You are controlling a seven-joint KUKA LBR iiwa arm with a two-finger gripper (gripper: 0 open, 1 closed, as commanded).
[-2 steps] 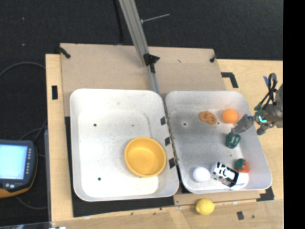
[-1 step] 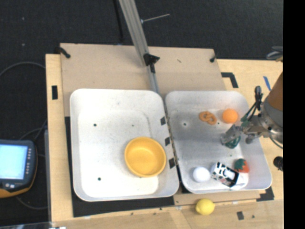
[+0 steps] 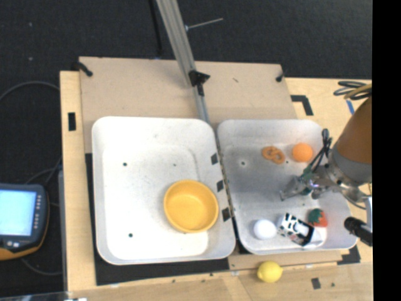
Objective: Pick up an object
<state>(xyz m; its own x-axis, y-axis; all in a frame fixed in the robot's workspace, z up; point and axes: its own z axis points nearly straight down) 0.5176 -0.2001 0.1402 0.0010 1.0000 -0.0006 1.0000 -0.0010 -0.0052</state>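
Observation:
The right bin (image 3: 250, 137) holds an orange ball (image 3: 302, 152), a flat orange-brown piece (image 3: 272, 154), a white ball (image 3: 264, 229), a black-and-white object (image 3: 296, 227) and a small red item with a green top (image 3: 318, 217). My gripper (image 3: 297, 188) hangs over the right half of this bin, below the orange ball and above the black-and-white object. Its fingers stand open, with nothing between them. One grey finger (image 3: 288, 194) points left and down toward the bin floor.
A yellow bowl (image 3: 191, 205) sits in the left bin (image 3: 125, 149) near its right wall. A yellow lemon (image 3: 269, 271) lies on the bench in front of the right bin. A metal pole (image 3: 178, 36) slants in from the top.

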